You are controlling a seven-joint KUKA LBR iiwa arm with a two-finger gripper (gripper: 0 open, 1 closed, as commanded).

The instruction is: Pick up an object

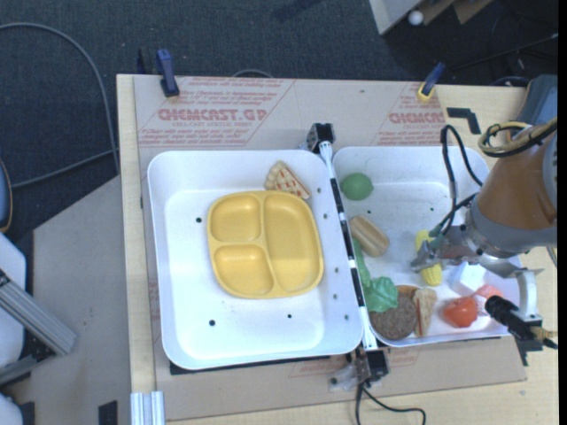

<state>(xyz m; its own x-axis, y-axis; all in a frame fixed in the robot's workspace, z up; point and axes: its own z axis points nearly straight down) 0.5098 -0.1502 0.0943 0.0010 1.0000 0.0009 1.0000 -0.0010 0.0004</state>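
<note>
My gripper [433,255] hangs low in the right bin [399,162], near its right-hand middle, under the orange band of the arm [518,193]. A small yellow piece [431,275] lies just below the gripper, and another yellowish bit [423,236] shows at its upper left edge. Whether either one is touched I cannot tell. In the same bin lie a green ball [356,185], a tan bun [368,235], a green leafy piece [380,292], a brown patty [396,319], a bread slice [425,306] and a red tomato [460,312].
The left bin [177,237] holds a yellow divided plate [264,242], with a waffle piece [286,181] beside its upper edge. A white and pale blue item [467,279] lies by the arm. Clamps and a black cable [452,162] sit at the bins' rims.
</note>
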